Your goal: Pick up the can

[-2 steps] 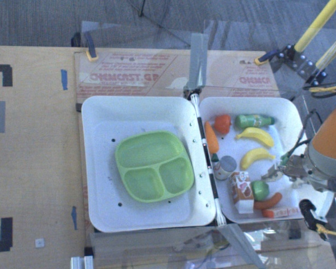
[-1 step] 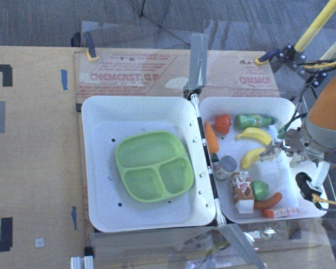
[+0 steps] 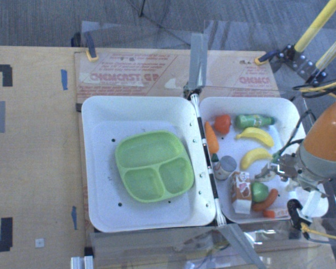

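Can [image 3: 228,163] lies in the right bin [image 3: 288,108], its round end facing up (long axis unclear), hemmed by carton [image 3: 242,190], bottle [image 3: 218,168] and banana [image 3: 255,157]. Claw [image 3: 274,170] hovers beside the banana; grip state untellable.

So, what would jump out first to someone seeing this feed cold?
Probably the green divided plate, alone in the left bin. Then the right bin, crowded with toy food: two bananas, a green bottle and the small grey can. The arm's gripper hovers over that bin's right side.
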You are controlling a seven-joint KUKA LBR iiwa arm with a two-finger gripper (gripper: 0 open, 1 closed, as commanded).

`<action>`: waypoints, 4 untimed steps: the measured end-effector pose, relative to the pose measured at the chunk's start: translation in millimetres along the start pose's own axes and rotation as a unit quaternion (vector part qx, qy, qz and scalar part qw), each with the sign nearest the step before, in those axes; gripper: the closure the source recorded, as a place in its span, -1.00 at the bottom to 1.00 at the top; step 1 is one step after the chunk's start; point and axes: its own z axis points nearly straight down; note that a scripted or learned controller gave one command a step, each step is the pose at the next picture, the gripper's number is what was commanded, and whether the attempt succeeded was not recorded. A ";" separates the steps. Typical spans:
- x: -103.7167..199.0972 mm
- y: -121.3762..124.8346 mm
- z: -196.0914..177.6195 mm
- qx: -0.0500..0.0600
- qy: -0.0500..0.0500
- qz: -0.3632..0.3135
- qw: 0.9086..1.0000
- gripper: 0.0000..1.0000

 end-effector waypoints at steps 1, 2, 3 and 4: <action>-31.8 11.3 -0.2 0.000 0.002 -0.144 0.990 -1.00; -17.3 67.8 -0.8 0.000 0.006 -0.147 0.989 -1.00; -20.8 63.9 -56.5 0.004 -0.001 -0.037 0.999 -1.00; 6.1 -1.2 0.1 0.000 0.000 -0.079 0.997 -1.00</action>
